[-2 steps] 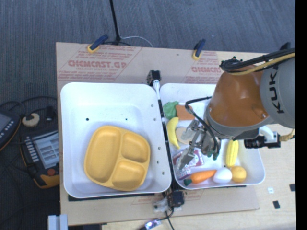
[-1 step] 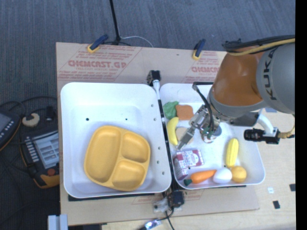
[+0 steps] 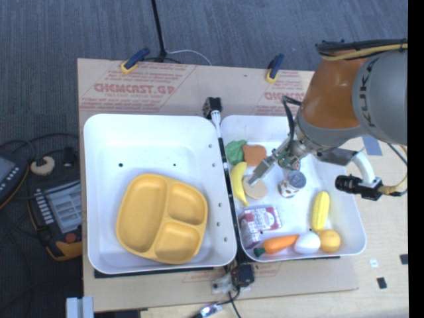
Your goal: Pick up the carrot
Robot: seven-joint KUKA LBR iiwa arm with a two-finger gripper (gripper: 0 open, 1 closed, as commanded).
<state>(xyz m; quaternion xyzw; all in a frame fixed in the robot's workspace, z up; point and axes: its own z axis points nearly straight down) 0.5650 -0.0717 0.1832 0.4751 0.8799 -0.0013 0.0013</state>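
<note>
The carrot (image 3: 279, 244), orange with a green end pointing left, lies along the near wall of the right bin (image 3: 351, 197), between a red packet (image 3: 260, 220) and a white egg (image 3: 307, 242). My gripper (image 3: 275, 177) hangs over the middle of that bin, well behind the carrot and apart from it. It is open, with one grey finger (image 3: 258, 173) slanting down-left over a tan round piece (image 3: 257, 191) and nothing held between the fingers.
The right bin also holds a banana (image 3: 238, 181), a green leafy item (image 3: 235, 151), an orange piece (image 3: 254, 154), a yellow corn-like item (image 3: 320, 209) and a yellow-orange fruit (image 3: 330, 241). A yellow divided plate (image 3: 162, 217) lies in the left bin (image 3: 106, 144).
</note>
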